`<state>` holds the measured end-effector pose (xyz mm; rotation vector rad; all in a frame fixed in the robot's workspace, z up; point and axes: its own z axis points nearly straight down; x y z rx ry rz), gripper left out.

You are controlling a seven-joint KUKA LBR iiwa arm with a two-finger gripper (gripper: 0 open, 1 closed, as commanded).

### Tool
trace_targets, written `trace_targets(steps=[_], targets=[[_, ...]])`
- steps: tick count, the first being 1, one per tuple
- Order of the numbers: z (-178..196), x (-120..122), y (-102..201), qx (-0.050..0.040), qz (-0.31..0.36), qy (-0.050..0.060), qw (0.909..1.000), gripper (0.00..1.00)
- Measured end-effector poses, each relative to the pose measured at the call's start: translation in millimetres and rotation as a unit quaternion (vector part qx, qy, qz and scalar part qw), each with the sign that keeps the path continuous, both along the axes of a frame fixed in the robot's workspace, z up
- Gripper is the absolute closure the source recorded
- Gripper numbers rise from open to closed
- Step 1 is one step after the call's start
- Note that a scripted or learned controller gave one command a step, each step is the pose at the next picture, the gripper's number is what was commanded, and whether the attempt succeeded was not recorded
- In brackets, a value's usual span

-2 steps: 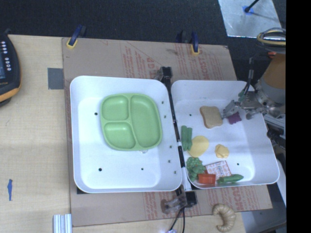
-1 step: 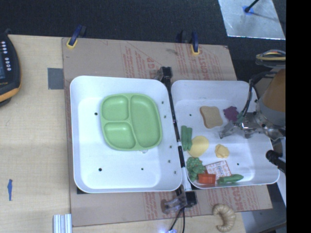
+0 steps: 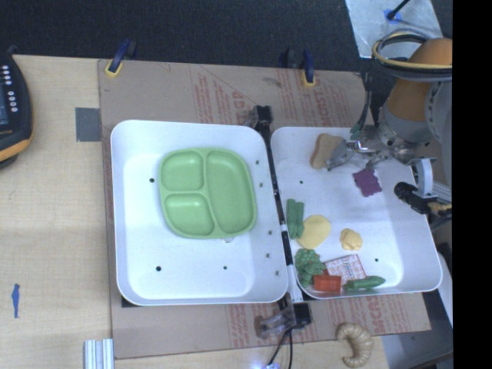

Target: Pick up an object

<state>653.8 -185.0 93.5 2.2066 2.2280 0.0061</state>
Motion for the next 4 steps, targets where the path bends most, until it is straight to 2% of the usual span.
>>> trace_targets(steps=[1,2,3,4], targets=[[-2,-39,-20,0.0007,-0.004,0.007,1.0000,0.00],[10,-37,-20,0.0003,-0.002,0.005,1.0000,1.00],[10,-37,-20,0.0002,-0.001,0.005,1.0000,0.00],[21,-36,-20,-0.0004,0.000,0.005,1.0000,1.00]])
